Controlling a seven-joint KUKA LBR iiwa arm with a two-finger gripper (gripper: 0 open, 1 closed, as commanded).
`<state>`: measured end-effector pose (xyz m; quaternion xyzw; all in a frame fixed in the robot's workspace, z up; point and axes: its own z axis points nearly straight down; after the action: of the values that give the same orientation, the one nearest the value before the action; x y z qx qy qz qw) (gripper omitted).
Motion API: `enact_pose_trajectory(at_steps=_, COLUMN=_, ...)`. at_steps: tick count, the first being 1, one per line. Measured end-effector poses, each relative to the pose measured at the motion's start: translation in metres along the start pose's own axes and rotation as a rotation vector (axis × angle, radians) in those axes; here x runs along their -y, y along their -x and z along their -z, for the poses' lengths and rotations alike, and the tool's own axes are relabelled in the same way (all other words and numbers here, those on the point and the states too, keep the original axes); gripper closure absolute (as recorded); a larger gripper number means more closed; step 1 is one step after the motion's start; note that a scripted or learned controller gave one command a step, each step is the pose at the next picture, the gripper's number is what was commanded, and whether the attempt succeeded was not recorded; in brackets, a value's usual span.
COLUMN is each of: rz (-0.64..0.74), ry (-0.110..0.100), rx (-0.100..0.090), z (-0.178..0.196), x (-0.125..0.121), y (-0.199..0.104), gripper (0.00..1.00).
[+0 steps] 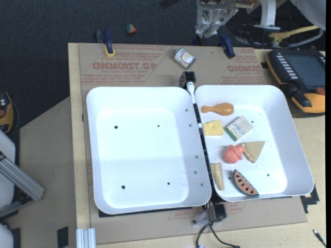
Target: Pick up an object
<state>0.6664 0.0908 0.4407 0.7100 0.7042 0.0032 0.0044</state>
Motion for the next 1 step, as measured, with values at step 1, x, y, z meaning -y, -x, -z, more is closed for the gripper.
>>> enact_pose_trajectory(at_steps=1, rz=0.014, ry=-0.017, rx=-0.003, z=-0.0384, x=0.0491, y=-0.0516, gripper=1.00)
